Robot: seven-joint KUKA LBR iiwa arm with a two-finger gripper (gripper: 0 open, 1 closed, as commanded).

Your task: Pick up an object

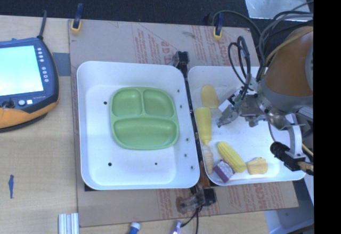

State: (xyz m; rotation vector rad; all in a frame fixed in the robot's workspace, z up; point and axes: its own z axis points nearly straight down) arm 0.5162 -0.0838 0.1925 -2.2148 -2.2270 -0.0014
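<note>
The right bin holds several food toys. A pale yellow piece lies at its far left, with a long yellow piece just below it. A corn cob, a small orange-yellow chunk, a purple block and a small beige piece lie along the near side. My gripper hangs over the middle of this bin, just right of the long yellow piece, with nothing visibly held.
The left bin holds a green divided plate. A tablet-like pendant lies at the far left of the bench. Cables loop above the right bin. Clamps sit between the bins.
</note>
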